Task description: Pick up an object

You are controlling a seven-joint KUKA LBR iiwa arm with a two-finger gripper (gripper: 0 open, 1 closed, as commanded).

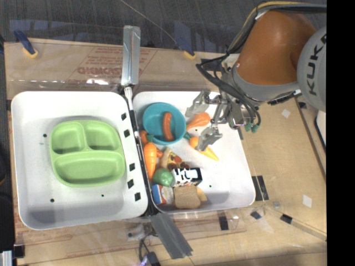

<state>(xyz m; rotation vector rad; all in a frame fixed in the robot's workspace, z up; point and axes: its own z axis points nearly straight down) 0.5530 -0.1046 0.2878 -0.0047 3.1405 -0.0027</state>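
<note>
From my screen the two white bins (pixel 33 148) look like smooth matt plastic, and the green divided plate (pixel 87 151) a soft-sheen plastic. The blue bowl (pixel 158 123) looks glossy, the bench (pixel 288 170) like pale bare wood, and the arm's orange band (pixel 274 46) shines smoothly.

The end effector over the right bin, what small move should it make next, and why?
Probably a short, straight descent. The end effector hovers in the right bin among small orange pieces, just above a yellow piece, right of the blue bowl. Nothing shows between its fingers, so lowering onto the nearest piece seems the sensible step.
</note>
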